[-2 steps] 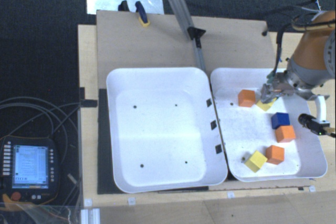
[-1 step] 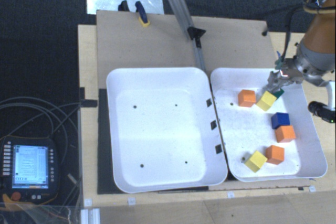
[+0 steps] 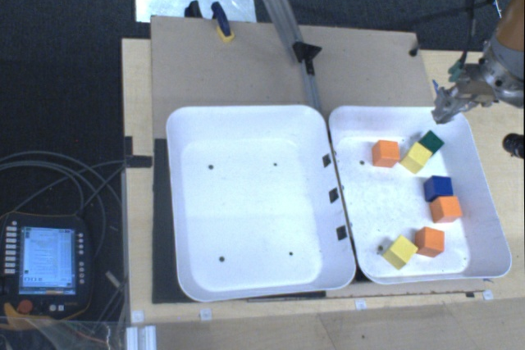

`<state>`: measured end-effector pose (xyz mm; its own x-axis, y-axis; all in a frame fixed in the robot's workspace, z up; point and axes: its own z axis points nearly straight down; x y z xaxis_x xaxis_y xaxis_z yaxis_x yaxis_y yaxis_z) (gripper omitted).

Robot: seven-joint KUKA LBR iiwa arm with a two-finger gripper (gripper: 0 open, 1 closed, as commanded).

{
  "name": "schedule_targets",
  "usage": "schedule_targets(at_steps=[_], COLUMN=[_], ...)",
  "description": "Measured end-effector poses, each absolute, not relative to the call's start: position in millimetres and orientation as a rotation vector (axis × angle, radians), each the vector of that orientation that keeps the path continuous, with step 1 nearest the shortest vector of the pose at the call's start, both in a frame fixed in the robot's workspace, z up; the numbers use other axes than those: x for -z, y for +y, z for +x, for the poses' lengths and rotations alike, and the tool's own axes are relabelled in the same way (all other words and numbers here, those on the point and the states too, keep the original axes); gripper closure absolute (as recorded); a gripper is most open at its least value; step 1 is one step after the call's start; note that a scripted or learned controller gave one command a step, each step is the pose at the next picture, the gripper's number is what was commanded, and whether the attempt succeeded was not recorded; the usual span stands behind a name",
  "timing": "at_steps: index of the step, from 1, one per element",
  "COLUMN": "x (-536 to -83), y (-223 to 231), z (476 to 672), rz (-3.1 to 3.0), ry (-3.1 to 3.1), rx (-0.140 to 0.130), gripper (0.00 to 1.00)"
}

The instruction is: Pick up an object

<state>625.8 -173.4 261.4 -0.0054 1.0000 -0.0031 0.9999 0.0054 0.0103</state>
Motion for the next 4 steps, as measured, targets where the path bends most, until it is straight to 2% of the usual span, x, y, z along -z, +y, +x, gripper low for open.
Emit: schedule_targets(at_steps=[1, 2, 3, 4], x=[-267.3, -275.7, -274.3, -279.1], y=[-173.6, -123.5, -69.1, -14.7], z=[627.0, 614.6, 593.5, 586.2], rz=[2.213, 2.21, 2.21, 2.209], ry=[2.224, 2.231, 2.234, 2.235], rx=[-0.003, -0.003, -0.003, -0.004], gripper=[1.0, 1.0, 1.0, 1.0])
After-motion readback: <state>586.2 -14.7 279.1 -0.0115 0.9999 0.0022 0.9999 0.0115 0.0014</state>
